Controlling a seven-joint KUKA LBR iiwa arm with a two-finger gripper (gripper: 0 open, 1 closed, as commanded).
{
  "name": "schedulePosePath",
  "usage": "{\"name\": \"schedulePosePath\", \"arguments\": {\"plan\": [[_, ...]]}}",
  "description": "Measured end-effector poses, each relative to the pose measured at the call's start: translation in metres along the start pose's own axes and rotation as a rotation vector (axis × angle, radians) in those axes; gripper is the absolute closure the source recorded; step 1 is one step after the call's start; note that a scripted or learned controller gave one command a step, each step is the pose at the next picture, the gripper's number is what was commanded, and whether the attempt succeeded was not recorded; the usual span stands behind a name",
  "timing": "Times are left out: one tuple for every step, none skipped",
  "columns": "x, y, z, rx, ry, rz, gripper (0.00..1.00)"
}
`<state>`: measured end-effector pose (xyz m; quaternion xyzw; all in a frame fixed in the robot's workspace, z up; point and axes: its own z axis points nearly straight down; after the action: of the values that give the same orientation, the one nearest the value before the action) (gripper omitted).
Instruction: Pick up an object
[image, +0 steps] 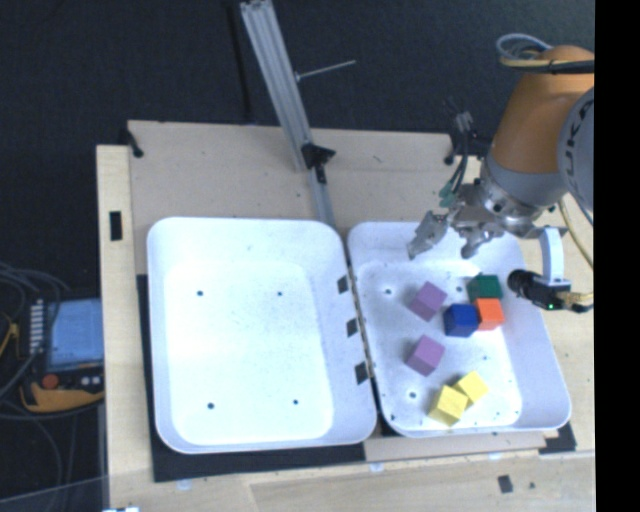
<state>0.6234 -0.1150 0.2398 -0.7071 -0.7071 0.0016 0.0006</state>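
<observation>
Light wooden bench (115, 300) with a tan board (220, 170) laid across its far part. Two shallow white bins rest directly on it, side by side and nearly touching along their inner edges: the left bin (160, 330) and the right bin (535, 375). A dark mat (160, 465) shows beneath the left bin's near and left edges. A slanted metal rail (285, 95) meets the bench behind the bins.

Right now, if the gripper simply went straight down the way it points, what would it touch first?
Probably the bare floor of the right bin. The gripper, fingers spread, hangs over the bin's far end, and the nearest purple block lies nearer the camera, seemingly off that line, though depth is hard to judge from this slanted view.
</observation>
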Motion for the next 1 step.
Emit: {"name": "schedulePosePath", "arguments": {"plan": [[0.0000, -0.0034, 0.0427, 0.001, 0.000, 0.001, 0.00]]}}
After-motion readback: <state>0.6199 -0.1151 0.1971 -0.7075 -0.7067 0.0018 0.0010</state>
